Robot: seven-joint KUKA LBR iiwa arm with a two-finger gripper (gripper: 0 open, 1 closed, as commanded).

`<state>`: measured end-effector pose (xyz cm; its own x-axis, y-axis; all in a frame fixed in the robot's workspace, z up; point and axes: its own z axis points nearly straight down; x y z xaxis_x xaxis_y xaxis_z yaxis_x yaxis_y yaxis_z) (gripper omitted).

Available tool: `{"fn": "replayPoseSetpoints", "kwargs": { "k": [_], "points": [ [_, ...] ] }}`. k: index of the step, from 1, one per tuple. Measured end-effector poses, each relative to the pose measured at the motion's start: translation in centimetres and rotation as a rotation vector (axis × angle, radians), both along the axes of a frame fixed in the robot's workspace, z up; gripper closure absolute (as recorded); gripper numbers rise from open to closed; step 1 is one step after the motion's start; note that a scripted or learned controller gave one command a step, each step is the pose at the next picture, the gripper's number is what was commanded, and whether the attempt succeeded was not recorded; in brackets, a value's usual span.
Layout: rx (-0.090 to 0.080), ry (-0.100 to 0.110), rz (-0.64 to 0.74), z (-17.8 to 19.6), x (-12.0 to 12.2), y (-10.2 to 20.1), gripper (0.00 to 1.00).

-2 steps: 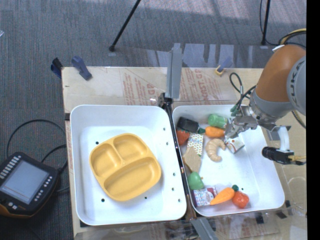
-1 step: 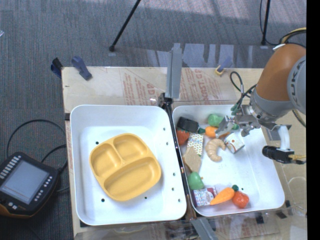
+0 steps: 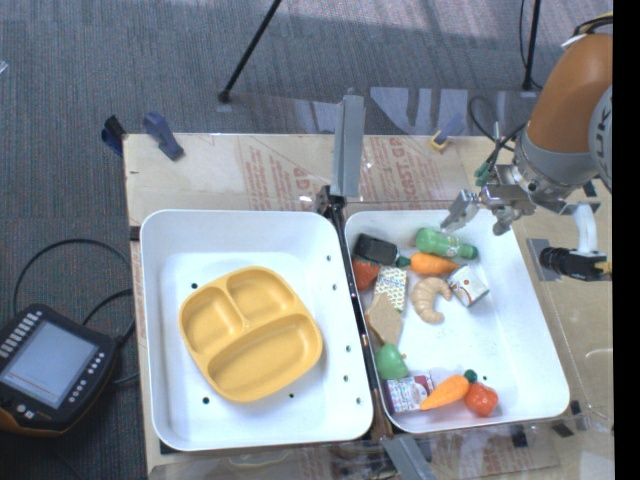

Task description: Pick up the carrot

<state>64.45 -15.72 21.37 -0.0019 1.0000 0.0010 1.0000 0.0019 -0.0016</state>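
While the grey arm's orange band fills the upper right corner, the gripper (image 3: 482, 211) hangs over the far edge of the right bin (image 3: 530, 343), its two fingers spread wide with nothing between them. One finger (image 3: 459, 212) points down toward a green toy bottle (image 3: 446, 243) lying just below it; the other finger (image 3: 505, 218) sits nearer the bin's right wall.

Touching the bottle's near side lies a carrot (image 3: 433, 264), short, orange and tapered, its dark green top pointing left toward a black block (image 3: 375, 249). A second carrot (image 3: 447, 392) rests well apart from the claw at the bin's near end: bright orange, slim, tilted, with a small green tuft at its upper right, just beside an orange-red round toy (image 3: 481, 400) and touching a red-and-white packet (image 3: 406, 392).

Between the two carrots lie a tan croissant (image 3: 431, 299), a small red-and-white carton (image 3: 468, 286), a slice of toast (image 3: 384, 319), a patterned pale packet (image 3: 391, 288), and a green toy (image 3: 391, 362).

The left bin (image 3: 160, 368) holds a yellow divided plate (image 3: 251, 333) with three compartments. A metal post (image 3: 348, 150) rises behind where the bins meet. On the floor at far left sits a control pendant (image 3: 45, 364), its cable looping away.
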Motion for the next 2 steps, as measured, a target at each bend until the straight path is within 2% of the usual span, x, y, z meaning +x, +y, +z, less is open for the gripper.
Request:
{"fn": "replayPoseSetpoints", "kwargs": {
  "k": [1,2],
  "points": [
    [0.002,0.009,0.084,-2.6,-0.1,4.5,0.0],
    [-0.001,-0.004,0.121,6.5,-6.2,3.0,0.0]
  ]
}}
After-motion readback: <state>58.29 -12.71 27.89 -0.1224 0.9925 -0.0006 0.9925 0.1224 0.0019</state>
